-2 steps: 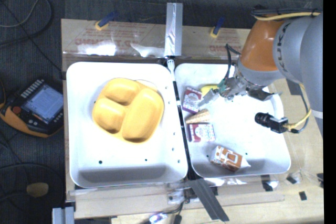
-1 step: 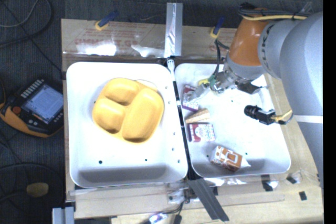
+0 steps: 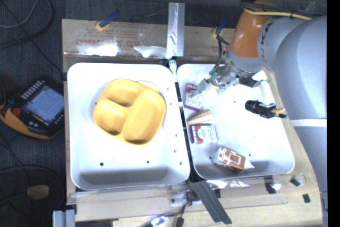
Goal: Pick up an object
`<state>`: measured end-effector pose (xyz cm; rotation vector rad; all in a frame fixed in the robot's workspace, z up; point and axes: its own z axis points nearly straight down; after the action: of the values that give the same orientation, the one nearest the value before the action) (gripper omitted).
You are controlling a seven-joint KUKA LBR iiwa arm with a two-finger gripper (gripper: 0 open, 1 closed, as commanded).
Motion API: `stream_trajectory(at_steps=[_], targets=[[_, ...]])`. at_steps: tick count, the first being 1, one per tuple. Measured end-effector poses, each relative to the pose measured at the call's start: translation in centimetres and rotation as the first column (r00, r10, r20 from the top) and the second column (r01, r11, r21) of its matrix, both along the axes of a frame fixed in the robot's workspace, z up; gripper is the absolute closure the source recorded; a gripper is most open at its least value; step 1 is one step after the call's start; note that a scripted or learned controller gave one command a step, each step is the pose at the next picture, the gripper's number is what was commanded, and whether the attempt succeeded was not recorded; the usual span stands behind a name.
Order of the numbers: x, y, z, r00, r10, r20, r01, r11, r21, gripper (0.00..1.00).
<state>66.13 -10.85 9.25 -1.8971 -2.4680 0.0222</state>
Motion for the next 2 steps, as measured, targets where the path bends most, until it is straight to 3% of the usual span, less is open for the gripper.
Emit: stream_trajectory(at_steps=[1, 2], targets=[[0.2, 0.2, -0.1, 0.999, -0.045, -0.001, 0.045, 0.999, -0.004, 0.00], [-2.6, 0.6, 0.6, 0.998, 0.033, 0.060, -0.032, 0.999, -0.015, 0.00]])
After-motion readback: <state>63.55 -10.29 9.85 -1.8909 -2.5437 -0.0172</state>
